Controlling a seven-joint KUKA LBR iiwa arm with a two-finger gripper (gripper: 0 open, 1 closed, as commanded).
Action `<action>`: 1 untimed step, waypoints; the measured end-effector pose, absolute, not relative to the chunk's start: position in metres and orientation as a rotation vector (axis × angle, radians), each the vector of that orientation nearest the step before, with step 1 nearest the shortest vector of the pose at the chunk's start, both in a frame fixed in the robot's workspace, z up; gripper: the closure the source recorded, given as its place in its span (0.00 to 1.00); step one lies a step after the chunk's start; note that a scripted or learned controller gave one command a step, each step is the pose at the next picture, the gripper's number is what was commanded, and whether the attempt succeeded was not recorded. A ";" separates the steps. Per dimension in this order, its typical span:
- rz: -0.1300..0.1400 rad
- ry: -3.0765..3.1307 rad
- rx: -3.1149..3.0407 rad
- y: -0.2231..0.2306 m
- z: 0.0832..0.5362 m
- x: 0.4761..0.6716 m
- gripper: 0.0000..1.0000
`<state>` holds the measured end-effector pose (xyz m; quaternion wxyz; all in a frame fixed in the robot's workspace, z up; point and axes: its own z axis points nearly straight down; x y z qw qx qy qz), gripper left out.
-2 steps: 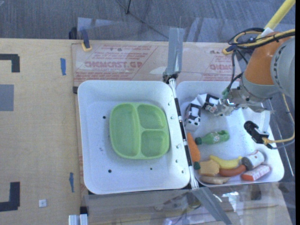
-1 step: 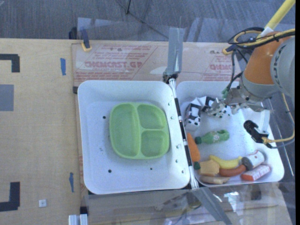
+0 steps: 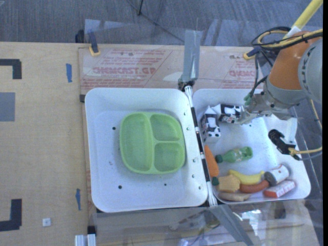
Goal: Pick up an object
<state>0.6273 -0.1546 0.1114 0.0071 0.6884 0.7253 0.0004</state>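
From above, the gripper [image 3: 245, 111] hangs low over the right bin [image 3: 302, 186], near a black-and-white toy [image 3: 229, 111]; whether it is apart or together I cannot tell. A grasp could slip, I judge, since the toys crowd together: green bottle [image 3: 234, 155], carrot [image 3: 210, 161], banana [image 3: 248, 177]. The left bin [image 3: 97, 137] holds a green divided plate [image 3: 152, 142].
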 end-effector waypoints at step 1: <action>0.002 2.268 2.153 -0.154 0.111 0.627 0.00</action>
